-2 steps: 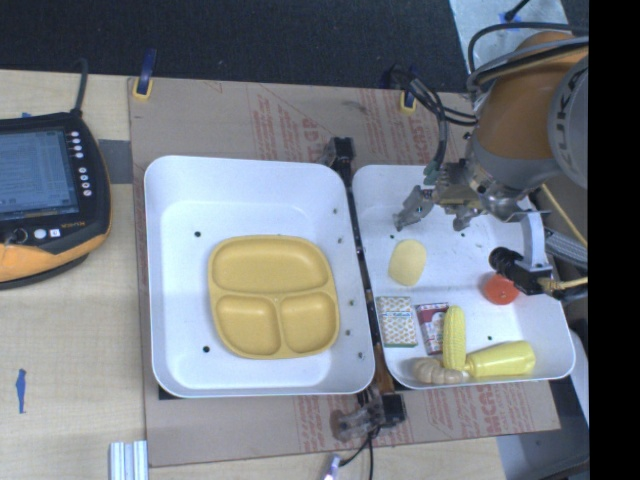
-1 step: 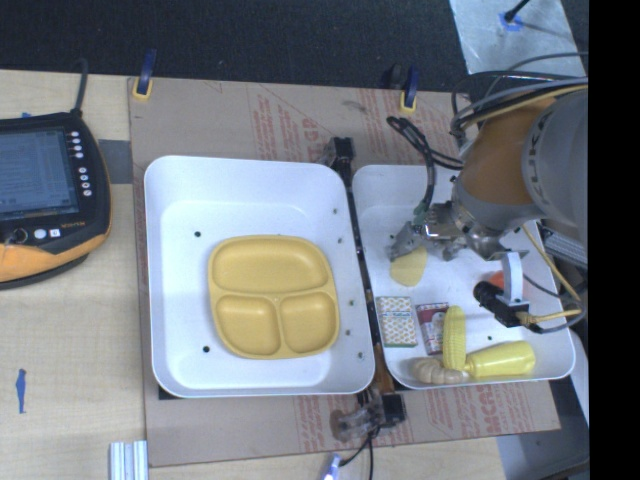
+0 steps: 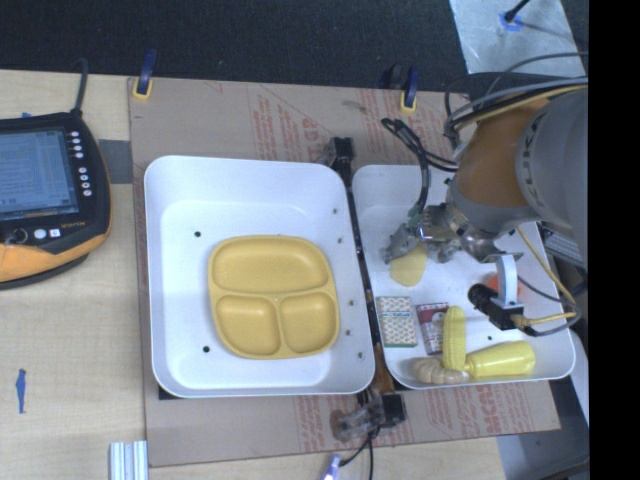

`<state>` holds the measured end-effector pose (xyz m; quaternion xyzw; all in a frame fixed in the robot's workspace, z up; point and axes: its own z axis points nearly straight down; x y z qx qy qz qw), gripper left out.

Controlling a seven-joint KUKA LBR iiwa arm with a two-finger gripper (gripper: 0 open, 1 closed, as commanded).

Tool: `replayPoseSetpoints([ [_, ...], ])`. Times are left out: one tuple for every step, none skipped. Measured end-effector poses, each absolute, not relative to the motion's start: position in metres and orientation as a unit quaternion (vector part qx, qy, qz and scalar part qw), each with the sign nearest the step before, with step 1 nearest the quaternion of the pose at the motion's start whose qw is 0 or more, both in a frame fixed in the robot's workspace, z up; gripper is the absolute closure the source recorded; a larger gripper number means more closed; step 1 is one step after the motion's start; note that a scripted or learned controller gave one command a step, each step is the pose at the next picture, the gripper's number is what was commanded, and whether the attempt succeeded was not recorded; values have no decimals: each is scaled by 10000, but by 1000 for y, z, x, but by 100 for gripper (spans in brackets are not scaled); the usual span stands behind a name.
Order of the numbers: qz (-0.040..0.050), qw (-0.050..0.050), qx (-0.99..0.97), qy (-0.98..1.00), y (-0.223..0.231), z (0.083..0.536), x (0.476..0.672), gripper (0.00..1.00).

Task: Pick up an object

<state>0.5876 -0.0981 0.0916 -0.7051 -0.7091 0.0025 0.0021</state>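
The left white bin (image 3: 170, 268) holds a yellow three-part plastic tray (image 3: 272, 295). The right white bin (image 3: 375, 193) holds a yellow bottle (image 3: 497, 359), a small box (image 3: 396, 322) and a pale round piece (image 3: 407, 267) under the gripper (image 3: 415, 238); I cannot tell how its jaws stand.

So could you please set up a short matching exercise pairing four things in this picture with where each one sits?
Things:
1. yellow divided tray
2. yellow bottle
3. handheld screen unit
4. gripper

Places:
A. on the bench, left of both bins
B. in the left bin
C. over the right bin, by a pale yellow piece
D. near edge of the right bin

Pairs: 1-B, 2-D, 3-A, 4-C
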Motion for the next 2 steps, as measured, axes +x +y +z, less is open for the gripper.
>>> replayPoseSetpoints([
  [25,20,-7054,-7088,-93,91,575,0],
  [41,24,-7039,-7103,-94,102,575,100],
])
